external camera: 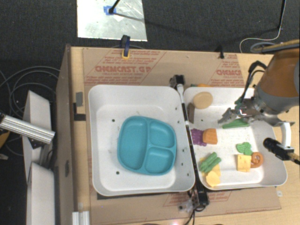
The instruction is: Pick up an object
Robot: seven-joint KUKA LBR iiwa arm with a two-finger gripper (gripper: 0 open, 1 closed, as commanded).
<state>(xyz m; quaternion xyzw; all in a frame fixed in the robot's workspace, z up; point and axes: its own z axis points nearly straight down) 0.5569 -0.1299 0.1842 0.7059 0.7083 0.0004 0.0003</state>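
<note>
Gripper above green bean; orange block near (purple piece touching).

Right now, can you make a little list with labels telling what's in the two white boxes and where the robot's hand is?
left bin: one blue divided plate
right bin: toy food pieces
near its top: tan round piece
near its middle: purple piece beside orange piece
near its front: green pieces, yellow block, small pretzel
gripper: over the right bin's back part, above a long green piece
holding anything: cannot tell
</note>
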